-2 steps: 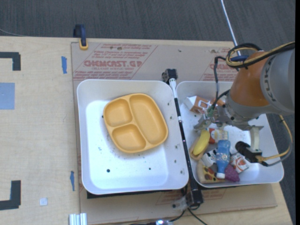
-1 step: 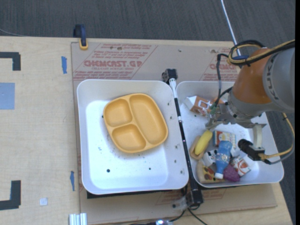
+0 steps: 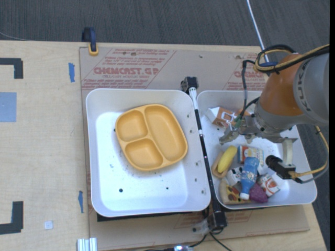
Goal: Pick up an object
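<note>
banana (image 3: 226,160) | yellow, lying tilted | right bin (image 3: 309,192), left side, beside clutter pile

Left bin (image 3: 99,156), frame centre: one yellow three-compartment plate (image 3: 151,137). Right bin (image 3: 309,192), lower right of frame: banana (image 3: 226,160), blue bottle (image 3: 250,172), purple item (image 3: 258,194), small packets. Gripper (image 3: 235,132) low over the right bin's upper part, just above the banana.

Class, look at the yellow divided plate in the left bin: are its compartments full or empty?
Empty. The yellow plate shows bare yellow in all three compartments; it lies flat in the left bin.
</note>
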Controlling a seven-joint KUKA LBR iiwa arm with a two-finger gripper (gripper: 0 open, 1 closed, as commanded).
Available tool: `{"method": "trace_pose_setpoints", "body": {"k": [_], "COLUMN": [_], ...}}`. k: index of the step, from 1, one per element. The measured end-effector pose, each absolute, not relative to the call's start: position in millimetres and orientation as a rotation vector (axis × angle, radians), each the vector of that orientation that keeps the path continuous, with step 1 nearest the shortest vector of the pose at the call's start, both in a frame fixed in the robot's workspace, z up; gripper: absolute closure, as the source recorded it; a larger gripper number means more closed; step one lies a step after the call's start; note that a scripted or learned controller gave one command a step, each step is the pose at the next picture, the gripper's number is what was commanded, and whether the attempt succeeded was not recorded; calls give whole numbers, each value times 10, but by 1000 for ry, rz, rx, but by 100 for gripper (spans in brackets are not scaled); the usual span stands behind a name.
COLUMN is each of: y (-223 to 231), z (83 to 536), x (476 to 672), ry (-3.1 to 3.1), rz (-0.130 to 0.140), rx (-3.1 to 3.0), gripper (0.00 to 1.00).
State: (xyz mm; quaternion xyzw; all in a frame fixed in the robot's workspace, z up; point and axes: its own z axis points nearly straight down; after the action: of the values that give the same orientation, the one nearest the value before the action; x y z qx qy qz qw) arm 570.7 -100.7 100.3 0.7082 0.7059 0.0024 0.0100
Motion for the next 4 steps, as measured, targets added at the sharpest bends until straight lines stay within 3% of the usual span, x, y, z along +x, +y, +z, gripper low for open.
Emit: {"method": "trace_pose_setpoints", "body": {"k": [1,4], "y": [-937,-946], "z": [892,892], "x": [5361,5033], "ry": [2212,2208], "rz": [15,15], "rx": [2209,2209], "gripper": [0,0]}}
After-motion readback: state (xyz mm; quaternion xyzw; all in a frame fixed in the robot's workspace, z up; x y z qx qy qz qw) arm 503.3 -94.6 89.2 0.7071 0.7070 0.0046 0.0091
